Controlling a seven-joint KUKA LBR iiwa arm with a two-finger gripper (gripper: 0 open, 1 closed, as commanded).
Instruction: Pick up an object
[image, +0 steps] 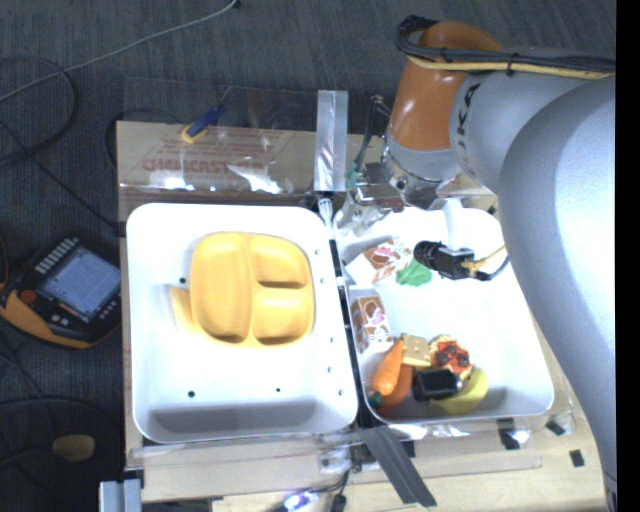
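Gripper (358, 205) low at the far corner of the right-hand bin (520, 330), close to the wall shared with the left-hand bin (150, 330), under the grey arm's orange band (430, 100). Open or closed: cannot tell from this angle. Holding or touching anything: likewise unclear.

Pickable things all in the right-hand bin. Nearest the gripper, a printed packet (383, 255), with a green piece (412, 275) just beside it. Second printed packet (370, 320) against the dividing wall. Huddled in the near corner and touching one another: an orange carrot-shaped toy (390, 372), a black block (435, 384), a yellow banana-shaped piece (472, 393) and a small red-and-orange item (451, 352).

Yellow divided tray (250, 288) in the middle of the left-hand bin, well apart from the gripper.

Behind the bins, a brown board under a clear plastic sheet (225, 155), with a small blue-and-yellow thing (203, 121) on it. Dark grey carpet (60, 180) all round, thin cables (45, 85) trailing across it. Orange-and-black handheld controller (70, 290) with a screen on the floor, left of the bench.
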